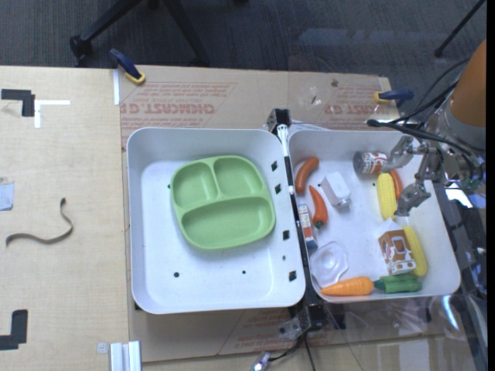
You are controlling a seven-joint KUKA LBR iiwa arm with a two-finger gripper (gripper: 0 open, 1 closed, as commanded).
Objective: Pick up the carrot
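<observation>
The carrot [348, 287], orange with a green leafy end, lies along the front wall of the right bin [340, 147]. My gripper [404, 175] hangs over the right side of that bin, well behind the carrot and apart from it. It is open, its fingers [409, 197] spread just right of a yellow corn cob [385, 195], and nothing sits between them.
The right bin also holds an orange sausage [306, 173], a red pepper [318, 206], a white block [337, 189], a small can [371, 161], a clear cup [328, 260], a printed box [395, 252] and a second corn cob [418, 250]. A green divided plate [223, 202] sits in the left bin.
</observation>
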